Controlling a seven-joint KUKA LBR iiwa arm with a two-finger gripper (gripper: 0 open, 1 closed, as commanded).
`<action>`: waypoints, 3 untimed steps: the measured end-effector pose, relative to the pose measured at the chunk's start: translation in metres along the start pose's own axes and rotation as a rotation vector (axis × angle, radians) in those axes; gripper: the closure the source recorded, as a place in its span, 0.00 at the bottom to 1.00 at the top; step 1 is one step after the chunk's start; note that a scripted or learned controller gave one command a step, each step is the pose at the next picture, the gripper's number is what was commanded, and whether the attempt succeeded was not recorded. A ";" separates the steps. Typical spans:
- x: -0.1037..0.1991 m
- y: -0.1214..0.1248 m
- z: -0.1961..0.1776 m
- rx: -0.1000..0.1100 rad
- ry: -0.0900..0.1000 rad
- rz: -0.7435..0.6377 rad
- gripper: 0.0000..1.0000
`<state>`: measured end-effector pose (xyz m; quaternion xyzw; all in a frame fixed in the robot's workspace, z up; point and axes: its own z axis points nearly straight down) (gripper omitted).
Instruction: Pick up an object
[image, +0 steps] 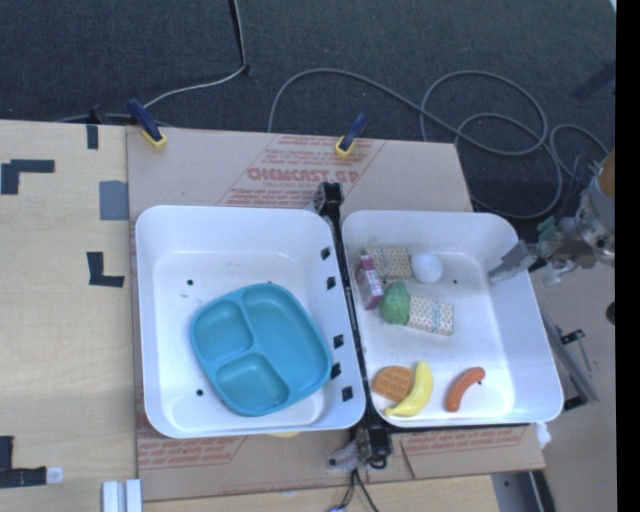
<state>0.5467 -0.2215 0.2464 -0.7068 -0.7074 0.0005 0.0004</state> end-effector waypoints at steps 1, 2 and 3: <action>0.105 0.009 0.098 0.003 0.002 -0.002 0.00; 0.122 0.021 0.156 -0.011 -0.007 0.003 0.00; 0.195 0.067 0.061 -0.002 0.000 -0.002 0.00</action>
